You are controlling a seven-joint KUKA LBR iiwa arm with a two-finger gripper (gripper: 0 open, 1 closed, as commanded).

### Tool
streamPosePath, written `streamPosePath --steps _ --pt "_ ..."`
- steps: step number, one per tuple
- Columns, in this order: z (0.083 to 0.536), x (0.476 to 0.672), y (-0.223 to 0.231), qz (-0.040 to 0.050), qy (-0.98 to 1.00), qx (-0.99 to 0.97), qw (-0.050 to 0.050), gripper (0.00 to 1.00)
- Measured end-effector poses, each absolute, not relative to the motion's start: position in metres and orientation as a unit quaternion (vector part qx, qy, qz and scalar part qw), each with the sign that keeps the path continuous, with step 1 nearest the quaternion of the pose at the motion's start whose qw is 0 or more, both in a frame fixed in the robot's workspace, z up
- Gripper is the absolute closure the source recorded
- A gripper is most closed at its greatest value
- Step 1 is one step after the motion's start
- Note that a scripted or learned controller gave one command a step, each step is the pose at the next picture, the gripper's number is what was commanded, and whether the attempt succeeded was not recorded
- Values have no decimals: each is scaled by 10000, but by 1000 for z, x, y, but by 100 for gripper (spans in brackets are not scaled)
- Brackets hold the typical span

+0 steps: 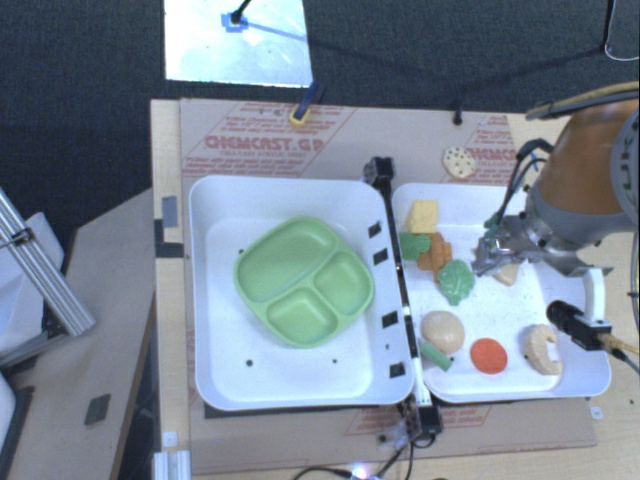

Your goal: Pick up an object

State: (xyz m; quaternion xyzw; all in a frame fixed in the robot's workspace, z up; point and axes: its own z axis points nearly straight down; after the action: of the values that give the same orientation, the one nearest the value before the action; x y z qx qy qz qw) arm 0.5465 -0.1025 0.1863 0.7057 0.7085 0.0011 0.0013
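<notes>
End effector [492,258] low in right bin [590,378], grip state unclear; pale piece [506,274] just beside it, green broccoli [457,281] close left. Risk: crowding, glancing miss or nudging neighbours

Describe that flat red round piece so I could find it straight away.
Look in the right-hand shallow white bin, along its near edge. The flat red disc lies there between a beige egg-shaped piece and a pale curved ring-like piece. It is the only red item there.
</notes>
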Motion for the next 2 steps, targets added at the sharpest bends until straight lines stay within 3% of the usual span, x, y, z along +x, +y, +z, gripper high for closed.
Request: streamPosePath --steps 1,2 --pt "226 548 -102 11 7087 7055 15 100" --pt "218 544 -53 9 7101 7041 -3 100"
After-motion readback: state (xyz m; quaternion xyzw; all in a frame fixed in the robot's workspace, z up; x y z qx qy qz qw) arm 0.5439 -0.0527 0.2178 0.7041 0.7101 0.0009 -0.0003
